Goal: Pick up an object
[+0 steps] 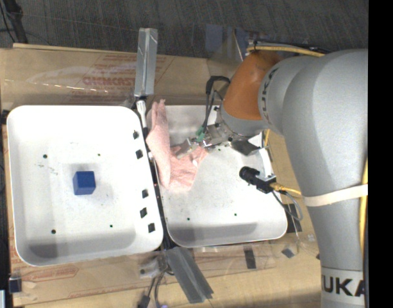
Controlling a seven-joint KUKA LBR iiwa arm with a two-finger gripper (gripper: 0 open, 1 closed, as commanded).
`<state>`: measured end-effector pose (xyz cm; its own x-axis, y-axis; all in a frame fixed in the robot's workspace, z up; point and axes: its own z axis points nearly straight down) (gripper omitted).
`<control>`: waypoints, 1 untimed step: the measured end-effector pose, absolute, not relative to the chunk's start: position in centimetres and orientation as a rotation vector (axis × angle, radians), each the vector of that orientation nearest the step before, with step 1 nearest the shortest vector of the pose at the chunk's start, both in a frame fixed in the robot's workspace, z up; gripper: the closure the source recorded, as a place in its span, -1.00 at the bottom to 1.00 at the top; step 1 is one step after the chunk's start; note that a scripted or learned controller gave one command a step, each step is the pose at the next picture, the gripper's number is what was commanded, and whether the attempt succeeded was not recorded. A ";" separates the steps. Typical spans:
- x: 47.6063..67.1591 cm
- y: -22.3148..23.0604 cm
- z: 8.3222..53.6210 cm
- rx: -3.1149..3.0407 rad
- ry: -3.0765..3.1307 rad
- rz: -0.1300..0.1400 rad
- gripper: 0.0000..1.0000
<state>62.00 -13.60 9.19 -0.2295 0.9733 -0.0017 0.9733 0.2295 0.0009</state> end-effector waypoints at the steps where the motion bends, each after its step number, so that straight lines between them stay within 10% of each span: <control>1: 62.1 -13.5 10.2 1.943 2.465 -0.001 1.00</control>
